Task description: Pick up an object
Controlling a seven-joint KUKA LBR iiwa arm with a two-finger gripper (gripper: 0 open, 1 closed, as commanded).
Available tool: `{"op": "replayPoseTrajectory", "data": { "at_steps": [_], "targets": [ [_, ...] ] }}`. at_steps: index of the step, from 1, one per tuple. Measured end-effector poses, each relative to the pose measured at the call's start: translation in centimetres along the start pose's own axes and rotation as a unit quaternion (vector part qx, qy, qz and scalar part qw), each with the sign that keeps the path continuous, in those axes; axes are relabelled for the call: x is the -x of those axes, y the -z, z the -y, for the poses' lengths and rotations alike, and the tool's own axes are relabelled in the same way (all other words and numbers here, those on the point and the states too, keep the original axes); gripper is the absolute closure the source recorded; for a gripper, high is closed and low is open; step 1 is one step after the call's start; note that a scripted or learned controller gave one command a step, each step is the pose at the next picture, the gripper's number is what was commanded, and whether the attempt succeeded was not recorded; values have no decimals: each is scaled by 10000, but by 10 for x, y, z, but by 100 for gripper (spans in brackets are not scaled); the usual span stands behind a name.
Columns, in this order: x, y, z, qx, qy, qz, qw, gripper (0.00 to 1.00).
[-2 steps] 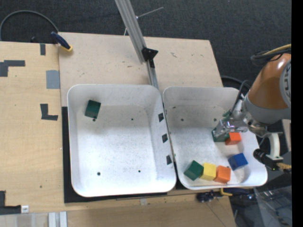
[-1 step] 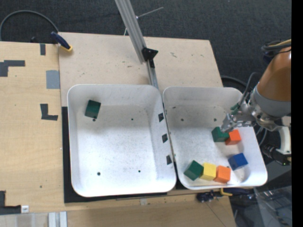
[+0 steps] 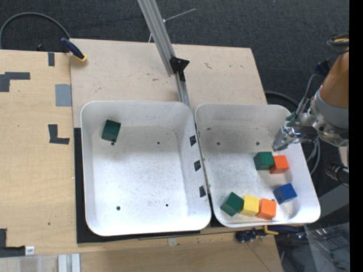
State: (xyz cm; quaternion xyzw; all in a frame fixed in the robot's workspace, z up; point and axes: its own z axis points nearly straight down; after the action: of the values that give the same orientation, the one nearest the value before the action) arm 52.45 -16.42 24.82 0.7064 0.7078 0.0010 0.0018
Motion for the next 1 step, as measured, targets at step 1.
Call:
{"op": "replayPoseTrajectory", "data": {
  "at_steps": [1],
  "targets": [
    [-56,-12,-17,-30,14,-12,10000,100]
  ]
}}
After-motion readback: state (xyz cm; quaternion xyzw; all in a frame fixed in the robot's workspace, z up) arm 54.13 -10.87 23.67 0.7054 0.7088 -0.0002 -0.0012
